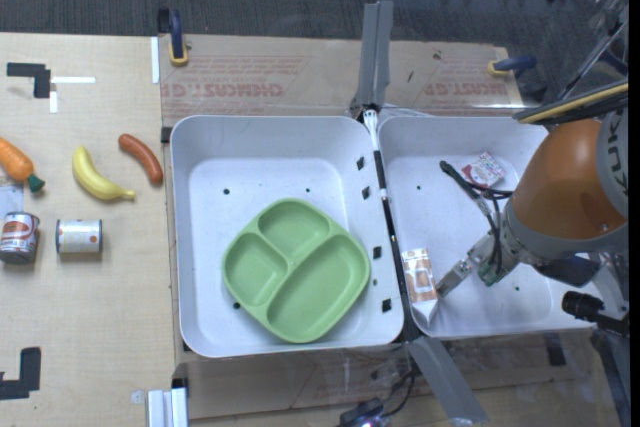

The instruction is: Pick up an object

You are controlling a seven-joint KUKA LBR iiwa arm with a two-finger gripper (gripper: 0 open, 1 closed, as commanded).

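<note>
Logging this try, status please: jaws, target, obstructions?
Gripper low in right bin, jaws' state unclear. Small packet against left wall, just beside it, not held. Second packet farther back.

A small brown and white packet (pixel 419 276) lies flat by the left wall of the right bin (pixel 520 313). A red and white packet (pixel 484 170) lies near the bin's back.

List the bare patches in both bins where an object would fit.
Left bin: bare floor behind the green divided plate, toward the far wall. Right bin: bare far-left floor between the divider and the red-and-white packet. Crowded: near-left corner, with the small carton, gripper and arm.
</note>
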